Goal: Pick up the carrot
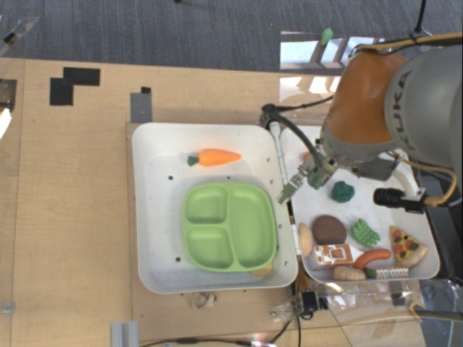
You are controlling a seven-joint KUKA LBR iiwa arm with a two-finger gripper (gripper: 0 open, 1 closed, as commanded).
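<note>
The orange carrot [215,157] with a small green top lies on its side near the far edge of the left bin [155,194], just beyond a green divided plate [230,226]. My gripper [304,181] hangs below the grey and orange arm, over the rim between the two bins and at the left edge of the right bin. It is to the right of the carrot and apart from it, and nothing shows in its grip.
The right bin [432,266] holds several toy foods: a dark green broccoli [342,191], a brown patty [329,229], a green leaf [365,232], a pizza slice [406,246], a sausage [372,257] and a small carton [334,254]. Cables run along the bins' shared rim.
</note>
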